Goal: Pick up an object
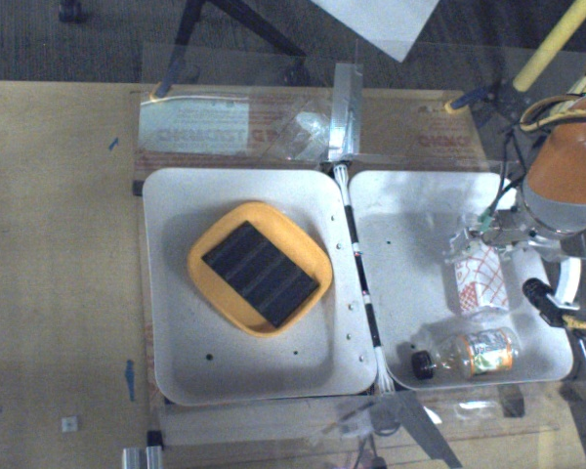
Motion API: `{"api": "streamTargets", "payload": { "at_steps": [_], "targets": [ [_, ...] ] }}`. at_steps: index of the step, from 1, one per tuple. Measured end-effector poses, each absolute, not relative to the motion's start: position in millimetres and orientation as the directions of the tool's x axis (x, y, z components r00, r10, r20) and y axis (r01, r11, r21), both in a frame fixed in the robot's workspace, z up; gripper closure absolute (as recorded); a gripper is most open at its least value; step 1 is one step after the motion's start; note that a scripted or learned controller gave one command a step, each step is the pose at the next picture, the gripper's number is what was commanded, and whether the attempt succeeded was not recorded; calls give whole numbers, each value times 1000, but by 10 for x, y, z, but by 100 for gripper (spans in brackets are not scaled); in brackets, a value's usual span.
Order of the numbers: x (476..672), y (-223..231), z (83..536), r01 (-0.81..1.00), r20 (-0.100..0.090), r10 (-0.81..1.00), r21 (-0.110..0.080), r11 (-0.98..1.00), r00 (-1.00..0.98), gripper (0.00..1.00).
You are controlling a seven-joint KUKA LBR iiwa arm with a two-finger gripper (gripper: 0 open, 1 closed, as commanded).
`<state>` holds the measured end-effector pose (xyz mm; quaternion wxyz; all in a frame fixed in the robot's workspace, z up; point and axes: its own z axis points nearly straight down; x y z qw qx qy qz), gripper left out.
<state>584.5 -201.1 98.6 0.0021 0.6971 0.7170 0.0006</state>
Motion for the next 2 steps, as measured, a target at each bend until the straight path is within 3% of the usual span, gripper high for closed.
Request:
{"api": "streamTargets", "payload": {
  "at_steps": [1, 2],
  "targets": [
    [5848, -2023, 1086, 1000, -3, 1000, 6, 26, -26, 100],
    [6552, -1532, 1816, 999, -1, 999, -1, 37, -37, 100]
  ]
}}
